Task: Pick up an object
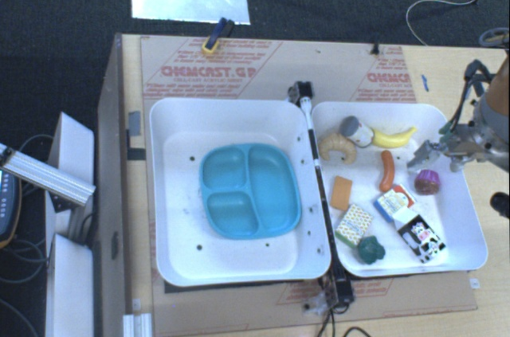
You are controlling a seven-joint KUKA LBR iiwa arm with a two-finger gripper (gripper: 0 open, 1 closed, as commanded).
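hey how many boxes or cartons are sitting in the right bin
3: a blue and white carton below the sausage, a black and white cow-print carton nearest the front right corner, and a green-patterned box beside the orange block.

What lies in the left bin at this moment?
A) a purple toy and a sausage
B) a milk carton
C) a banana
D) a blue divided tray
D: the blue divided tray sits alone in the left bin, while the banana and the other small items lie in the right bin.
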